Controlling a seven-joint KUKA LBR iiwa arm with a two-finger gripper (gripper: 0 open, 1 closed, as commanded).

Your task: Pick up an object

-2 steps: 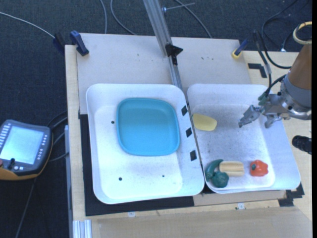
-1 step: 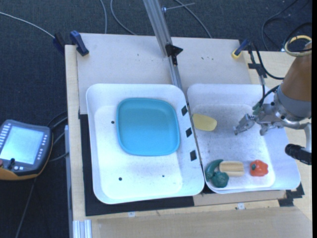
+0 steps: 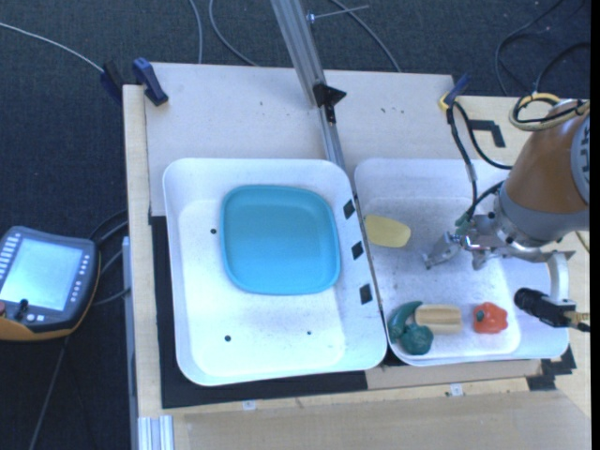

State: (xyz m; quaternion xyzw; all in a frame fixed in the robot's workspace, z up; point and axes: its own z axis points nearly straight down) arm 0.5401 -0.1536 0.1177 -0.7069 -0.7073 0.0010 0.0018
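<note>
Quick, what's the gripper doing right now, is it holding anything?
Gripper: open, holding nothing, above the right bin floor beside the yellow piece.

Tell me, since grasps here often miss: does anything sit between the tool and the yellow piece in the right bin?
Nothing visible does. The tool hangs over bare bin floor, and the yellow piece lies apart to its left, with speckled white floor between them.

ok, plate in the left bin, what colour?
Light blue plate, seen in the camera view.
</note>
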